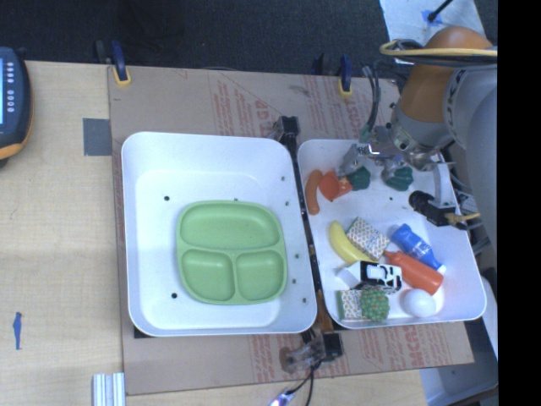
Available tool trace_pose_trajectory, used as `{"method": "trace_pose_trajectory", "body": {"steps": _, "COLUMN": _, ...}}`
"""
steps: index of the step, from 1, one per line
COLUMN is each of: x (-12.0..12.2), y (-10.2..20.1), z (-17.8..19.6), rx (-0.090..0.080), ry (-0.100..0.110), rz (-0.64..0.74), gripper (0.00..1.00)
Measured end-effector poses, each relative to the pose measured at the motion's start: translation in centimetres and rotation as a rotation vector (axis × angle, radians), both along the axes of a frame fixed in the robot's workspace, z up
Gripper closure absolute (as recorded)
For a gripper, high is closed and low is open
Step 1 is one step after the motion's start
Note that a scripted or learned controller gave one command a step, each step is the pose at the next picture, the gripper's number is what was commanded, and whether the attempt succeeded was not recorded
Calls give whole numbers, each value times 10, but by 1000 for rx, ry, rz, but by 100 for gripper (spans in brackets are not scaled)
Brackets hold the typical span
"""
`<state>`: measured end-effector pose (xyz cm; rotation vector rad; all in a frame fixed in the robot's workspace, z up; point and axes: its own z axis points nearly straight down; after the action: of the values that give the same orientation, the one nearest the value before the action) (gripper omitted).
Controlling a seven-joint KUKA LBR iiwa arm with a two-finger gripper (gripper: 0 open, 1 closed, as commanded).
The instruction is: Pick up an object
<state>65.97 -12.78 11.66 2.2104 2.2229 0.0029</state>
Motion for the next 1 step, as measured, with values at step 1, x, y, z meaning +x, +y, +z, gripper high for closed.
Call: {"method": "trace_pose_trajectory", "body": {"steps": 1, "x": -81, "y": 11, "z": 39, "rx": 4, "ry": 12, "rz": -4, "gripper": 0}}
